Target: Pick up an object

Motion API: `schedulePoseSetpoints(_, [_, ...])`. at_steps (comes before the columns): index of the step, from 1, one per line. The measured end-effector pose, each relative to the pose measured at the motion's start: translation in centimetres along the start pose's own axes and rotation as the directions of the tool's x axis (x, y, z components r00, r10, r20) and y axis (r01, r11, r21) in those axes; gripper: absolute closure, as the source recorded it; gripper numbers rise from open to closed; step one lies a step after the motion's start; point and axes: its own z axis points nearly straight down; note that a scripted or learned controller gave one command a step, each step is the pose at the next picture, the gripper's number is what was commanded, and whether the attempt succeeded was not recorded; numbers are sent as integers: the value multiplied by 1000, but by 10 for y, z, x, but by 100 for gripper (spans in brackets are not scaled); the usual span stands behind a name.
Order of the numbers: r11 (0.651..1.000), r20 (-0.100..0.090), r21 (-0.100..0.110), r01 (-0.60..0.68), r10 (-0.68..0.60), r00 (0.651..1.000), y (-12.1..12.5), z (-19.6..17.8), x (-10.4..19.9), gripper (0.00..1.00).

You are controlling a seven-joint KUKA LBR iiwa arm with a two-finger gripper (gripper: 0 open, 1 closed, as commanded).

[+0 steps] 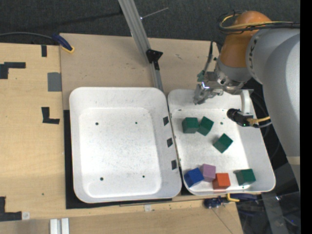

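— Seven blocks lay in the right bin [258, 145], none between the fingers. Which sat nearest the gripper [201, 97]?

— Two green blocks, touching, in the bin's upper half: a squarer left green block [190, 125] and a tilted green block [205, 126] turned corner-on. No block had a clear long axis; they looked like cubes.

— And the rest?

— A third green block [223, 143], also rotated, stood alone toward the middle. Along the near edge: a blue block [193, 176] at the near left corner, a purple block [208, 171] touching it, an orange block [222, 180] just beside that, and a fourth green block [245, 176] near the near right corner.

— Room to move?

— Open floor lay between the middle block and the near row, and along the right wall.

— The claw?

— It hung over the bin's far left corner, pointing down; whether its fingers were apart or together I couldn't tell. The left bin [78, 130] sat alongside, rims touching.
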Motion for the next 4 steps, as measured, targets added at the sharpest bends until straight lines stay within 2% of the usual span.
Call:
schedulePoseSetpoints(1, [1000, 1, -2, 0, 0, 1000, 2, -64, 4, 100])
schedulePoseSetpoints(2, [1000, 0, 0, 0, 0, 1000, 3, -96, 4, 100])
schedulePoseSetpoints(4, [1000, -1, 7, 3, -3, 1000, -30, -71, 104, 100])
